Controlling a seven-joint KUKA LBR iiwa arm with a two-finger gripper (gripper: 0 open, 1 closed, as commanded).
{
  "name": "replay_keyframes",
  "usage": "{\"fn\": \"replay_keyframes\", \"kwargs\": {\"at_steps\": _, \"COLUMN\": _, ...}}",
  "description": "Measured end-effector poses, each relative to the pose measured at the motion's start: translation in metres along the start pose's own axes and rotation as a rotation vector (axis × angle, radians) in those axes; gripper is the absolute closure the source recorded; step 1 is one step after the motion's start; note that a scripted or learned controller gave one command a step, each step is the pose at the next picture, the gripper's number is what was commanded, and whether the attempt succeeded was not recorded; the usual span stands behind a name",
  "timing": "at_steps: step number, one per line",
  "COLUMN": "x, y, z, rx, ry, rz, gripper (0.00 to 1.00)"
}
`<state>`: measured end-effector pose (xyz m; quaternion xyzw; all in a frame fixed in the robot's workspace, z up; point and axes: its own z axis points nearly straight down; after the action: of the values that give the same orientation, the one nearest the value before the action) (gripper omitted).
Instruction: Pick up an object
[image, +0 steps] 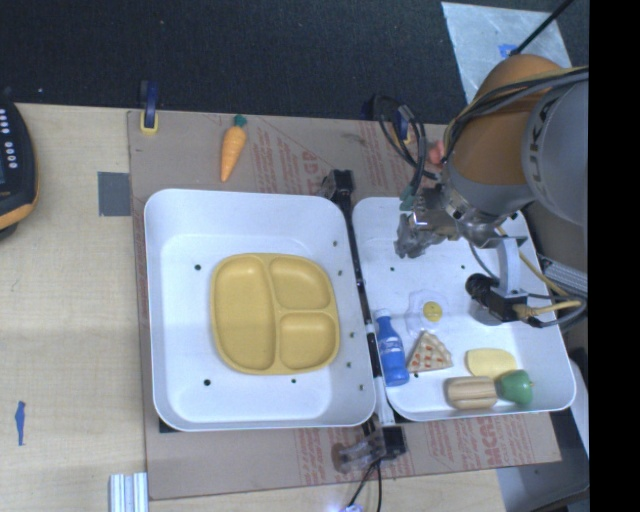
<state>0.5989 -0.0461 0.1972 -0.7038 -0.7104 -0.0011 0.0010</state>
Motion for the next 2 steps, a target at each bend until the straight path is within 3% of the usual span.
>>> {"fn": "replay_keyframes", "kwargs": {"at_steps": 1, "x": 0.09, "y": -0.046, "z": 0.006, "rx": 0.009, "ry": 0.001, "rz": -0.004, "gripper": 1.0}}
{"fn": "replay_keyframes", "kwargs": {"at_steps": 2, "x": 0.05, "y": 0.001, "z": -0.012, "rx": -0.002, "ry": -0.005, "rz": 0.01, "gripper": 1.0}}
